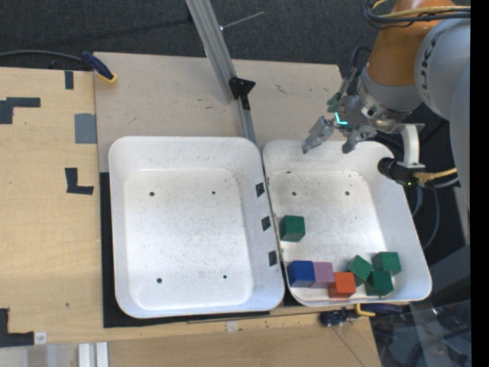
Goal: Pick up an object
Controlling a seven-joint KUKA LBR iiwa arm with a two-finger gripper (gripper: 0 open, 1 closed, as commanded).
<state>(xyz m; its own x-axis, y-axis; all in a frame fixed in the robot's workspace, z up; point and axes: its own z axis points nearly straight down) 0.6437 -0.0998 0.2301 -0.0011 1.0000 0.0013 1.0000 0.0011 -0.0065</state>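
Above the right bin (pixel 397 205), at its far rim, the jaws (pixel 333 139) hang spread wide and hold nothing
Within that bin, a green block (pixel 292 227) sits alone near its middle; along its near edge cluster a blue block (pixel 301 273), purple block (pixel 323 273), orange block (pixel 343 284) and three more green ones

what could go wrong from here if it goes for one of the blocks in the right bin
The gripper hovers open over the right bin's far rim, well away from every block, so a straight descent would likely close on nothing.

The blue block, purple block, orange block and three green blocks crowd the near edge; the fingers may jam between neighbours or hit the wall.

The lone green block looks the safer target.
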